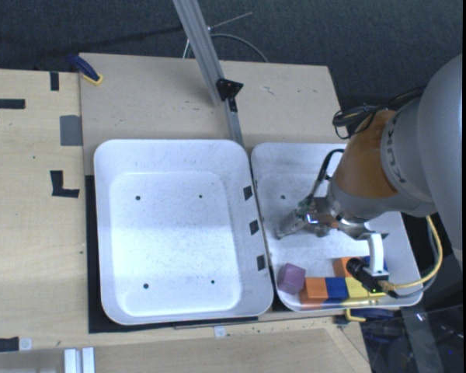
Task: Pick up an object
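The tool (289,227) hovers in the right bin (295,165), grip state impossible to tell, while the blocks, purple (292,277) and orange (317,287), huddle against its six-o'clock wall.

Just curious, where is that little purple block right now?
The purple block lies in the right bin, near its front left corner, just left of the orange block.

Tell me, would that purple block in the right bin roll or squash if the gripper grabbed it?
Probably neither. The purple block looks flat-faced and chunky, so it should sit rather than roll. It seems solid, likely stiff and light. Lying near the orange block, it might nudge that when pushed.
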### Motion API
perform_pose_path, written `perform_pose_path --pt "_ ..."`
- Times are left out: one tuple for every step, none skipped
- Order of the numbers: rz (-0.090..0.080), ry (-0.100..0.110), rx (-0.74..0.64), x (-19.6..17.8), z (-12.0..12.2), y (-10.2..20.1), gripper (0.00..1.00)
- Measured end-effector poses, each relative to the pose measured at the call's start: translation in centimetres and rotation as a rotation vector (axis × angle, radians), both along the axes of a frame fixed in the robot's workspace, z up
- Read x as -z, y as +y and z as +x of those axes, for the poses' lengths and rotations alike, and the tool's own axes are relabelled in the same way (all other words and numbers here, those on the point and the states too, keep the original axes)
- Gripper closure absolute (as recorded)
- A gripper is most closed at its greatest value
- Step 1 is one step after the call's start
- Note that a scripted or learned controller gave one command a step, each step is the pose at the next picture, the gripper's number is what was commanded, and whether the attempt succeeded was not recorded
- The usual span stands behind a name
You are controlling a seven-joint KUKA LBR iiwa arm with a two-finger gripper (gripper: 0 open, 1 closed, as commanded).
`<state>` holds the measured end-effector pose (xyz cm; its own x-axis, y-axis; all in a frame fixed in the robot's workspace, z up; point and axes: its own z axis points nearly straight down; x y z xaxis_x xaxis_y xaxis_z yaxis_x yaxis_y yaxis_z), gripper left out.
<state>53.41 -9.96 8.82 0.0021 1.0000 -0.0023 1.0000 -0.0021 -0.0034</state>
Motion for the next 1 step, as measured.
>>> perform_pose_path --pt "0.003 0.003 -0.002 -0.31 -3.39 0.92 0.0"
